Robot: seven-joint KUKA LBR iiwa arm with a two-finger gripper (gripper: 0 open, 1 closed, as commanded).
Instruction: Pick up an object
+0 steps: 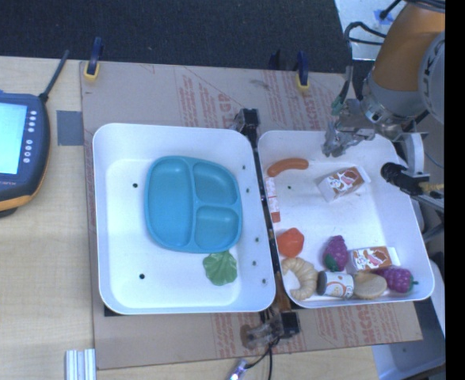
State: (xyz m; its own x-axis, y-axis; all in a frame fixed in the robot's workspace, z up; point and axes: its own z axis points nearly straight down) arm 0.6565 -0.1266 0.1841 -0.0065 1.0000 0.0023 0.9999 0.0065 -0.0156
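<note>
My gripper (339, 144) hangs over the far part of the right bin (410, 212), just above and left of a small white and orange packet (342, 183). Nothing shows between its fingers. A sausage (287, 165) lies to its left. Nearer the front lie an orange-red piece (291, 241), a purple grape bunch (336, 252), a red and white packet (372, 257), a croissant (301, 275), a small bottle (336, 284) and a second purple bunch (399, 279).
The left bin (117, 212) holds a blue divided plate (192, 204) and a green lettuce piece (220, 267). A tablet (2, 149) lies at the bench's left edge. Blue clamps (93, 54) hold the cardboard at the back.
</note>
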